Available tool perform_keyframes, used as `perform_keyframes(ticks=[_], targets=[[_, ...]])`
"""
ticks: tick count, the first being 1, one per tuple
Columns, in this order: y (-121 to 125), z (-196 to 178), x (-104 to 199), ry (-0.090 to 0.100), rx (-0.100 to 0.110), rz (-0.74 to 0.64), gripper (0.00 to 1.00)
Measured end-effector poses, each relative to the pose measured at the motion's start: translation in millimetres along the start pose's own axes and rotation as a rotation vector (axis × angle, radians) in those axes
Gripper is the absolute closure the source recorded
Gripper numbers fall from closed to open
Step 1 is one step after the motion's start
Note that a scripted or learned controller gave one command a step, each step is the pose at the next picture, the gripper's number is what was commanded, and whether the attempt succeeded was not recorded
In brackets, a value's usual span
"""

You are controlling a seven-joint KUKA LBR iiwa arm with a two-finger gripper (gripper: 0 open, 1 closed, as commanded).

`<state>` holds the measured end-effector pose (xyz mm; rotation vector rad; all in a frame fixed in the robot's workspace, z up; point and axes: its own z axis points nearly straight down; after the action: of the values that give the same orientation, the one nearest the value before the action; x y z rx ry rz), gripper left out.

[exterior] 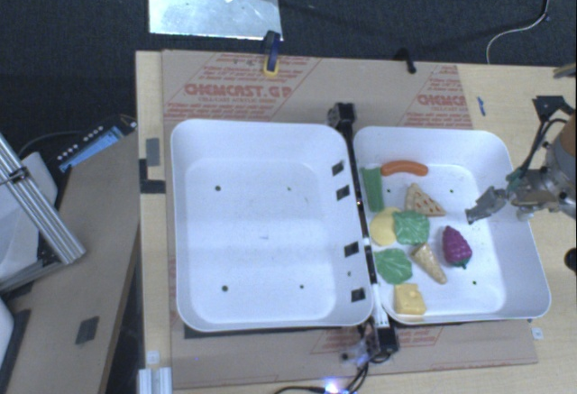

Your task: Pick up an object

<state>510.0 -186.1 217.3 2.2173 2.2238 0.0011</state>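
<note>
Several toy foods lie in the left half of the right bin [514, 293]: an orange sausage [404, 169], a green bar [371, 188], a tan wedge [423, 201], a yellow lump [385, 226], two green leafy pieces [412, 228] [393, 265], purple grapes [456, 246], a tan cone [430, 264] and a yellow block [409, 299]. My gripper [483, 206] reaches in from the right edge, over the bin's right half. It hangs above and to the right of the grapes, apart from all the items, with nothing seen in it.
The left bin [261, 221] sits beside the right one, joined by a black hinge strip [359, 221]. Both rest on a cardboard sheet [243, 86]. A yellow-blue clamp [270, 54] stands at the board's far edge. Cables trail at the right.
</note>
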Motion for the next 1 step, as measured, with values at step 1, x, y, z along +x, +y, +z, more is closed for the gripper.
perform_keyframes(ticks=[1], targets=[[14.9, 132.2, 69.4, 0.006, 0.008, -0.007, 0.0]])
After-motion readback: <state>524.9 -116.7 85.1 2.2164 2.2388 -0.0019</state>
